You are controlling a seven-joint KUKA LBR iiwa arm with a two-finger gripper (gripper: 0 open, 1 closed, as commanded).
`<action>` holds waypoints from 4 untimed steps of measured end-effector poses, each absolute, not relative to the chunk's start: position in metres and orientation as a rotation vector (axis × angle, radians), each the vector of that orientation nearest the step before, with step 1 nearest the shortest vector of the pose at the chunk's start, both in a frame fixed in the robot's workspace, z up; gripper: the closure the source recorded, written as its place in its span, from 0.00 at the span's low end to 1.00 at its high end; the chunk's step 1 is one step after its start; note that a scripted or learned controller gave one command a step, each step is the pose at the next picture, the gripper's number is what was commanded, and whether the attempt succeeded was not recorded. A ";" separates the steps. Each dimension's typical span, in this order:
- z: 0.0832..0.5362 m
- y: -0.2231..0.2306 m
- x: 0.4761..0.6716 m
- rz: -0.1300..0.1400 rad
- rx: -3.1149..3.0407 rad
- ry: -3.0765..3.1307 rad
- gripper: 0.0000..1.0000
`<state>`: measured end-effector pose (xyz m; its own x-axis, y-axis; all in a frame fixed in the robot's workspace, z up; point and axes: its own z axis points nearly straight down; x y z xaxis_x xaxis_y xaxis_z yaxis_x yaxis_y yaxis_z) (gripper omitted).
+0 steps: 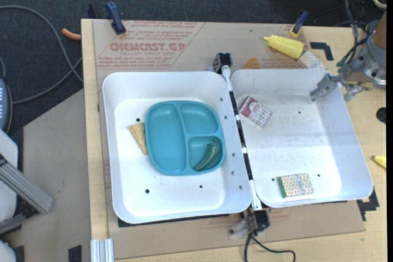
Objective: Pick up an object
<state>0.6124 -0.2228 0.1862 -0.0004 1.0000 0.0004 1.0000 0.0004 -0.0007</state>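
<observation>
- 2 white bins sit side by side on the counter [153, 40]: the left bin [120, 132] fills the frame's centre-left, the right bin [344, 144] the centre-right, and their inner rims meet along a dark seam.
- A teal plate [178, 132] with 3 compartments lies in the middle of the left bin; a green item [209, 156] rests in its lower right compartment.
- A tan cracker [138, 136] lies flat at the plate's left edge, partly tucked under it.
- In the right bin, a red packet [254, 111] lies near the upper left corner, just beside the seam, tilted.
- A green card [295, 185] lies flat near the right bin's lower edge, well apart from the packet.
- On the counter above the right bin are a yellow bottle [284, 45] on its side and a small orange bit [251, 62].
- 2 blue clamps [114, 17] grip the counter's top edge, 1 at upper left, 1 at upper right.
- A yellow piece [381, 161] pokes in at the frame's right edge, outside the bin.
- The arm [374, 64] enters at the upper right; the hand [324, 88] is over the right bin's upper right corner, near the rim.
- Nothing shows between its fingers, and how far they are open I cannot tell.
- The packet and the card are both well apart from the hand, with bare bin floor between.
</observation>
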 end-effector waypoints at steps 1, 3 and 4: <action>0.124 -0.168 0.592 0.001 -2.218 -2.222 0.00; 0.084 -0.110 0.568 0.001 -2.222 -2.220 0.00; 0.084 -0.102 0.546 0.002 -2.220 -2.219 0.00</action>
<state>0.5462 -0.1019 0.0843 0.0007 1.0000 0.0013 1.0000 -0.0007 -0.0027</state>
